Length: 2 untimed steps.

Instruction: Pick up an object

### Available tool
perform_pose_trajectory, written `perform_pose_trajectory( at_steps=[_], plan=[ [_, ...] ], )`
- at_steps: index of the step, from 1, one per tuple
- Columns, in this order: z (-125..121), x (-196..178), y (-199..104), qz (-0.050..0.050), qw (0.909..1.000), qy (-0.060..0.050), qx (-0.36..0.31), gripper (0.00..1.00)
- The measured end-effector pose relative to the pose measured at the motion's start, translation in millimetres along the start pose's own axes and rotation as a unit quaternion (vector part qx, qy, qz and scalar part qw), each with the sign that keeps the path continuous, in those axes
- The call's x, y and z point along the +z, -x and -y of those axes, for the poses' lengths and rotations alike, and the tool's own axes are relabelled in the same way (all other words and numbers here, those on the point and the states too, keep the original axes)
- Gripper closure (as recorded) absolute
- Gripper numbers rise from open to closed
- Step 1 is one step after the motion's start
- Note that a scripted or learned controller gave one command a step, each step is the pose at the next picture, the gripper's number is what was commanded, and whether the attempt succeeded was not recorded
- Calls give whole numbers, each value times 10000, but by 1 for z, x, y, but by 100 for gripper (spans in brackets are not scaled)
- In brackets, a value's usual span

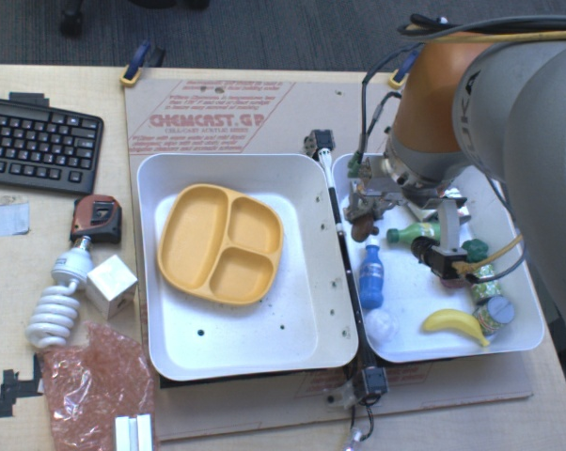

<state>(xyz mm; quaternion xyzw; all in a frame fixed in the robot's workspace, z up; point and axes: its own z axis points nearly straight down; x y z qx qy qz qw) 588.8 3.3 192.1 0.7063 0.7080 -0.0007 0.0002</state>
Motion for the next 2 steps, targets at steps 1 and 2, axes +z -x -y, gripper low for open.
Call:
perform_pose_trajectory(
  at_steps=[1,2],
  plan=[
    [-54,0,-55,2,10000,3,1,100],
    [-70,-24,-113,2,10000,3,0,100]
  ],
)
